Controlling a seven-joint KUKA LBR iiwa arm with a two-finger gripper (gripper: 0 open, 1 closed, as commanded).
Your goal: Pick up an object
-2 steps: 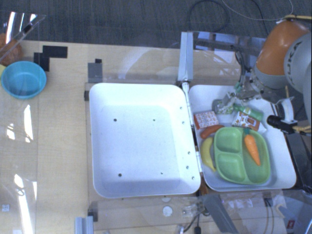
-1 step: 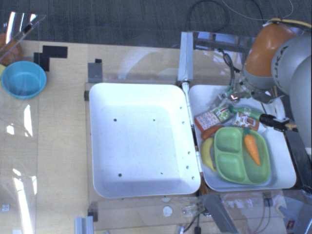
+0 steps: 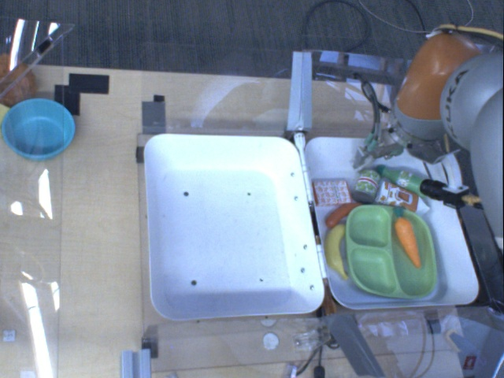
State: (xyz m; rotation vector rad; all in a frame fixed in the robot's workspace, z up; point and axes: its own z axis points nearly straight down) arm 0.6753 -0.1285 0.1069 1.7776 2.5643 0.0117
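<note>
Nearest the front edge of the tabletop (image 3: 87,290), a green divided tray (image 3: 386,266) is sitting in the right bin (image 3: 465,278), with a carrot (image 3: 407,240) lying in its right compartment. A yellow banana (image 3: 335,252) is lying just beside the tray's left side, and a red pepper-like piece (image 3: 340,213) is peeking out at its upper left corner. Further back, a small patterned box (image 3: 331,190) is lying near the bin's left wall, and a green bottle (image 3: 400,179) is lying on its side beside it. The left bin (image 3: 228,227) is sitting alongside. At the far end, the gripper (image 3: 376,150) is hovering over the right bin's back corner; whether it is spread or pinched, I cannot tell. A blue bowl (image 3: 38,128) is sitting at the far left edge.
</note>
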